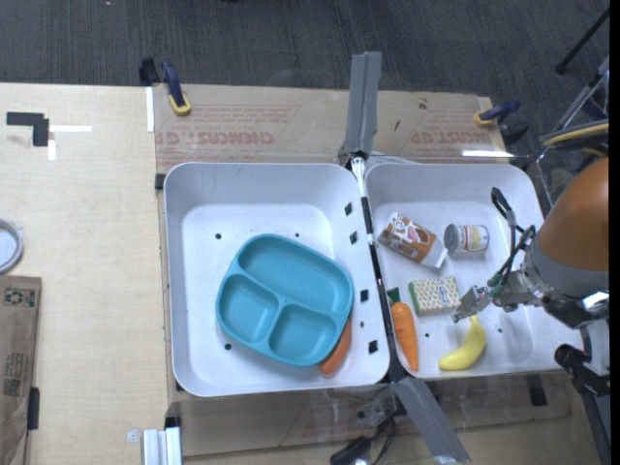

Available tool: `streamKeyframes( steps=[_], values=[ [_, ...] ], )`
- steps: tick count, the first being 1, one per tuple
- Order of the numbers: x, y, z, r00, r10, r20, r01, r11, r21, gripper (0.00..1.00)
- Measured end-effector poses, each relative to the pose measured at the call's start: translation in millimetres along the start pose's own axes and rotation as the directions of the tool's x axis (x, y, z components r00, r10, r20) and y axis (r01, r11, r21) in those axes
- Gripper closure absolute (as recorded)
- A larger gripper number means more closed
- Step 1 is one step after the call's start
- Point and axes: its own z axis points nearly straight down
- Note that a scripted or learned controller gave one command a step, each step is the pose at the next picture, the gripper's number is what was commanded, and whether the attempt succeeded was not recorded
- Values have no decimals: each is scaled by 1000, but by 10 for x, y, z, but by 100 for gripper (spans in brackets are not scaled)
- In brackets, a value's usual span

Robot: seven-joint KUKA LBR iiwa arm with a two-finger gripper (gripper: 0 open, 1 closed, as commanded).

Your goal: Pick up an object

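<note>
At the right of the frame we see the end effector (472,303) low in the right bin (513,177), just above the banana (465,349) at lower right; we cannot tell its grip. Beside it lie a cracker packet (434,294), a carrot (404,334), a brown carton (409,238) and a small can (467,238). In the left bin (194,201), a blue divided plate (284,299) overlaps an orange item (336,352).
</note>
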Motion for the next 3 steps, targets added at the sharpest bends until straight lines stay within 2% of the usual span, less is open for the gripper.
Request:
streamKeyframes(
  steps=[1, 2, 3],
  values=[
    [-107, -24, 173, 997, -81, -1, 81, 997, -1, 0],
    [-110, -23, 86, 997, -81, 0, 81, 997, -1, 100],
    [-110, -24, 86, 997, -81, 0, 81, 997, -1, 0]
  ],
)
